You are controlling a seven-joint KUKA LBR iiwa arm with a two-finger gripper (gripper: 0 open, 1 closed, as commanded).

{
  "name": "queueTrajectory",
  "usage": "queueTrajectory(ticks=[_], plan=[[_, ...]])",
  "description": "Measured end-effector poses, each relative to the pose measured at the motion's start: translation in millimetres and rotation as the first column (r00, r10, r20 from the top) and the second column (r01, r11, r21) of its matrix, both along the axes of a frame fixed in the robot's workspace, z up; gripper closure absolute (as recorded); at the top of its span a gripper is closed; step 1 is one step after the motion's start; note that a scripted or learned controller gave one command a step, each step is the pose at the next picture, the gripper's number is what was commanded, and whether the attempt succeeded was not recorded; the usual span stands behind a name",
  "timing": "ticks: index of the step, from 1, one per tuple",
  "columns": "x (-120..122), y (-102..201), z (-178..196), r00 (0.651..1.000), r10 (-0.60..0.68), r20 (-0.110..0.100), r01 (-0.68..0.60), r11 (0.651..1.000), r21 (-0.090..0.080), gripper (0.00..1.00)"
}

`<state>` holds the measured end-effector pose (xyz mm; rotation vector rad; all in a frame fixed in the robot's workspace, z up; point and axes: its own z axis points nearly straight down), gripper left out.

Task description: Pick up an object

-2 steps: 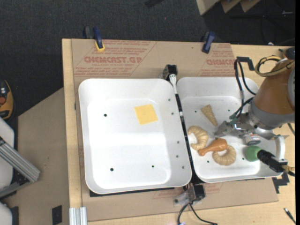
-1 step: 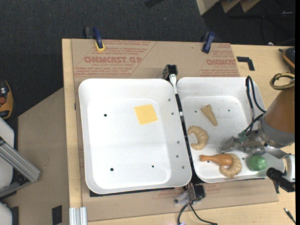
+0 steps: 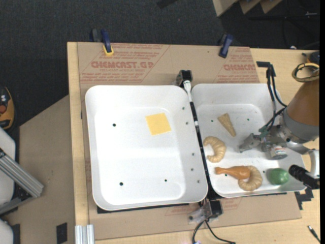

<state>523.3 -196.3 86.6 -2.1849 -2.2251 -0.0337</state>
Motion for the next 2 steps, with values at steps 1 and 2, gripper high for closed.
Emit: queueTrajectory(ticks=[1, 2], plan=[[25, -1, 1, 1.000, 0.000, 0.004, 0.000, 1.000, 0.001, 0.00], [89, 61, -2, 1.000, -0.008, 0.008, 0.008, 1.000, -0.030, 0.00]])
